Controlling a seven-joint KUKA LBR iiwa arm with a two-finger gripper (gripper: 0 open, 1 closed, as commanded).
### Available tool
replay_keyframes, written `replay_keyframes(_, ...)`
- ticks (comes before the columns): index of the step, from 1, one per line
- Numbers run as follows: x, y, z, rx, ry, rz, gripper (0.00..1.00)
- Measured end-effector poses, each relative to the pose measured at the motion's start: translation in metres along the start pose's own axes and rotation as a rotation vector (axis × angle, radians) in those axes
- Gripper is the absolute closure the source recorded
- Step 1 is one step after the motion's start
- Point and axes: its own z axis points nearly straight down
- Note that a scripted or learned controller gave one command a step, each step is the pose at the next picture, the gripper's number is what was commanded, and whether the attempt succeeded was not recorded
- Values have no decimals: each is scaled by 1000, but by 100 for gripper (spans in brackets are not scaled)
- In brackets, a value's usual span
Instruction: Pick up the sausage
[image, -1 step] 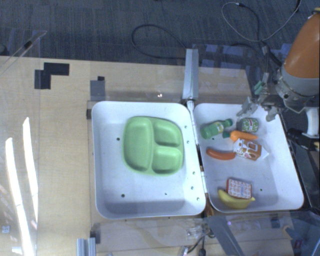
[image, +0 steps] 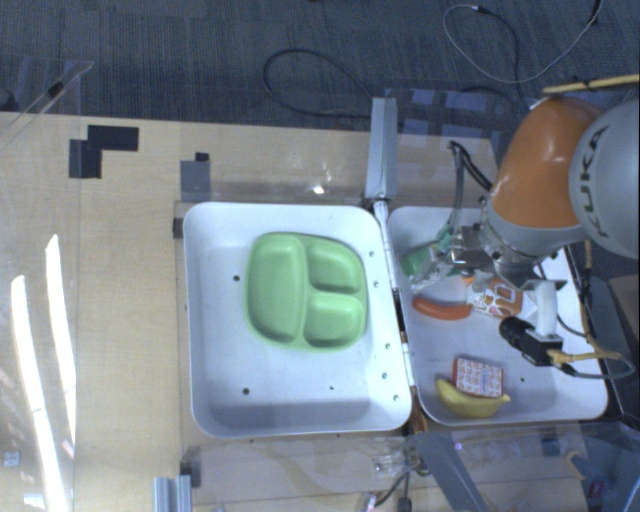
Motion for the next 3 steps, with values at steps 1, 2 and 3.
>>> replay_keyframes(1,-58,0,68,-1,0,-60,0)
replay_keyframes(2,-63,18,110,-1,0,-53,0)
replay_keyframes(3,-75,41,118,-1,2,4,0)
